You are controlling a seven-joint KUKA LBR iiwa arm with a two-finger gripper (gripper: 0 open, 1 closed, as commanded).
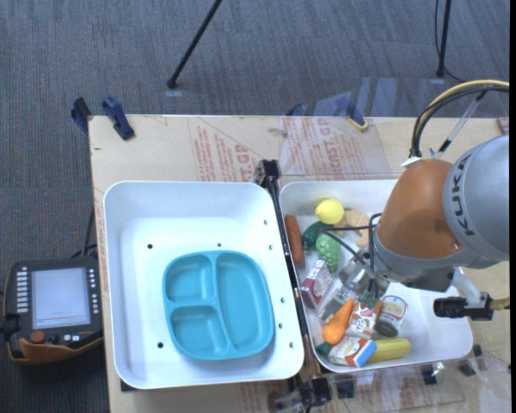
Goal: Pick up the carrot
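Pincer (pixel 354 292) down low in right bin (pixel 451 338), pretty crowded spot. Can't tell how far open, or whether gripping anything. Carrot (pixel 338 322) just below and left, touching or nearly, tilted, fat end toward bin's front-left corner. Cartons and small can (pixel 392 313) packed just right and below, corn cob (pixel 387 348) along front wall. Green veg (pixel 326 246) and lemon (pixel 329 211) up behind. Left bin (pixel 129 222) well off to left: teal divided plate (pixel 217 305), bare white floor round it.
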